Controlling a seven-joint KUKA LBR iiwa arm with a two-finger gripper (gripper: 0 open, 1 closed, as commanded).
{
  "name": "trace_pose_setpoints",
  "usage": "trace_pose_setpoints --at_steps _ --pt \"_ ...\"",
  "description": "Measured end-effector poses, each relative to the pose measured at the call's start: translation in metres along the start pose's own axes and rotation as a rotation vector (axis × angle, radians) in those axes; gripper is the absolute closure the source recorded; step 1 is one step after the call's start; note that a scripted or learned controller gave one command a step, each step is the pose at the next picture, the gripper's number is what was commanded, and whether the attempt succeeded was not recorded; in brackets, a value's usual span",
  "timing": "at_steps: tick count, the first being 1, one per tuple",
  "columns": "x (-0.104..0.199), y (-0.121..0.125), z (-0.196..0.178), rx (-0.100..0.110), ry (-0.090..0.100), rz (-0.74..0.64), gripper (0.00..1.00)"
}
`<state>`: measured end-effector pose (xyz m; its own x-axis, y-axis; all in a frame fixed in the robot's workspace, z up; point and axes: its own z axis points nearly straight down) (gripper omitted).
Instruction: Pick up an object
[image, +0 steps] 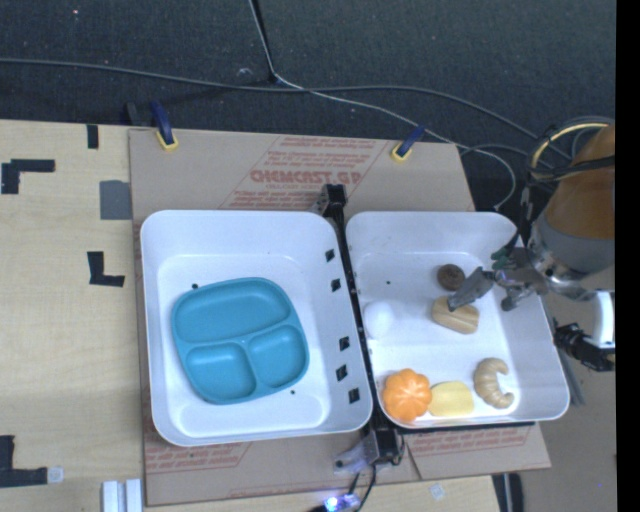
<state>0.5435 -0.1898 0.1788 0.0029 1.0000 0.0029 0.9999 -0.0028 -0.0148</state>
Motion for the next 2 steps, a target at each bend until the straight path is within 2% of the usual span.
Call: trace_pose_setpoints --at_steps 1,2 --pt "0.0 0.003 -0.007 -0.013 -0.003 -0.004 0.0" --pt "-0.001 0.002 0.036 -0.009 -0.003 -0.004 0.0"
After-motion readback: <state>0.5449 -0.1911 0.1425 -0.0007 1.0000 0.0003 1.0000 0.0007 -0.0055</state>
